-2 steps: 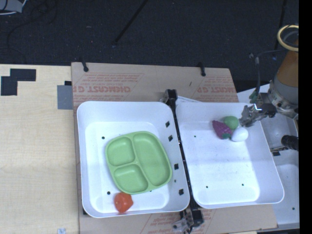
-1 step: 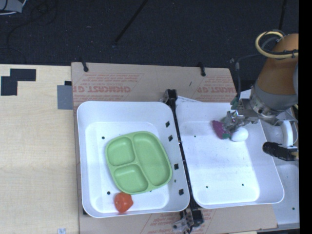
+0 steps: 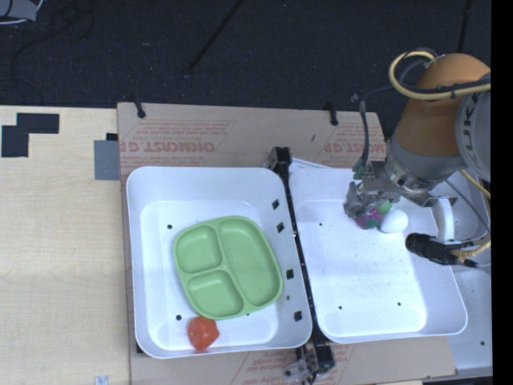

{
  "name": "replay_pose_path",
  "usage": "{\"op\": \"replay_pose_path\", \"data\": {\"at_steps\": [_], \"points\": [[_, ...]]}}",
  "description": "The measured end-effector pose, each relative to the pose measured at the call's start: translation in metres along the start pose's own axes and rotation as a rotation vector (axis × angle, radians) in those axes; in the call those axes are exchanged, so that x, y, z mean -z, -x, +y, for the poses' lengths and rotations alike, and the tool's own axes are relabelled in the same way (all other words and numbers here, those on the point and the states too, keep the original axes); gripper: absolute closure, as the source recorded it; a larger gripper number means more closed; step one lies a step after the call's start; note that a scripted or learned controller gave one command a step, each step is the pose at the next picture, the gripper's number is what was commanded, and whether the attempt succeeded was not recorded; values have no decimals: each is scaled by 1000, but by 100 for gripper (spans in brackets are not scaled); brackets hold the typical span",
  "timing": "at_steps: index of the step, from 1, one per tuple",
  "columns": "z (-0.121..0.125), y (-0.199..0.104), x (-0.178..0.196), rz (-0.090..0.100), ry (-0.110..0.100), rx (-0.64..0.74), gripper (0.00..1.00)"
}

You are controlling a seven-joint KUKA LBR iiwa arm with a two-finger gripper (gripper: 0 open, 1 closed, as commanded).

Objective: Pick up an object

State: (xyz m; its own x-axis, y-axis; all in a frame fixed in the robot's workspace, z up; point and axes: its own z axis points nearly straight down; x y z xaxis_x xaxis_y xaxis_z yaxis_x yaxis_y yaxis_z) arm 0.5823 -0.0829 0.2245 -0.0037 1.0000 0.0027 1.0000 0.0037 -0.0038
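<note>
Camera view: the right bin (image 3: pixel 377 311) is the work site, with the gripper (image 3: pixel 367 207) low at its upper right part. Whether it is wide, narrow or holding anything — I cannot tell. A small purple-and-green object (image 3: pixel 372 217) lies just beneath it, touching a white ball (image 3: pixel 393 222). Judged not yet lifted — the pick remains. The object is too small to give an axis or heading.

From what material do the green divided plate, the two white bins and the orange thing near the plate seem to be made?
Green divided plate: probably moulded plastic, matte, with soft rounded compartment walls.
White bins: likely thin formed plastic, smooth and slightly glossy, with rounded rims.
Orange thing: unclear; its lumpy shape suggests soft plastic or rubber.
</note>
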Motion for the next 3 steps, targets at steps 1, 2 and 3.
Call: {"op": "replay_pose_path", "data": {"at_steps": [1, 2, 3], "points": [[3, -57, -4, -1, 0, 0, 100], [-4, -107, 7, -1, 1, 1, 100], [-13, -164, -5, -1, -2, 1, 100]]}}
